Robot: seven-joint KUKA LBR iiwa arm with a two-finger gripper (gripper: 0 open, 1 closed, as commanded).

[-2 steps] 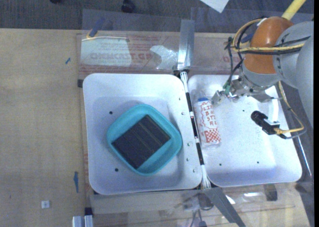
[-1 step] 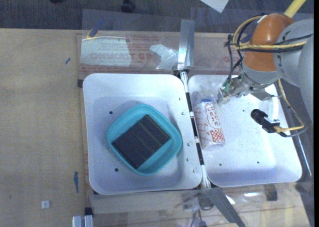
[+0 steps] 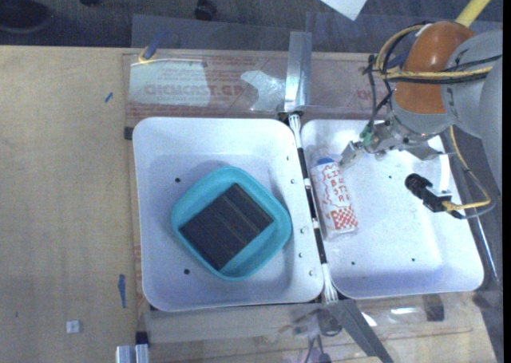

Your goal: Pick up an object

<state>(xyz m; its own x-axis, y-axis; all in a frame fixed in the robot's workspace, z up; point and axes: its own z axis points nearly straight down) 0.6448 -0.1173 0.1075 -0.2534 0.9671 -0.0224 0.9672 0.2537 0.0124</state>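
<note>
A white tube with red print and a red-checked end (image 3: 335,198) lies in the right bin (image 3: 399,258), along its left wall. My gripper (image 3: 352,152) hangs over the back left part of that bin, its tip just above and right of the tube's top end. Nothing shows in its grasp. In the left bin (image 3: 160,146) sits a teal square bowl (image 3: 231,222) holding a dark ribbed block (image 3: 225,226).
The grey arm with its orange band (image 3: 431,54) comes in over the right bin's back right corner. A black piece on a yellow cable (image 3: 425,191) hangs over the right side of that bin. A metal divider (image 3: 298,74) stands behind the bins.
</note>
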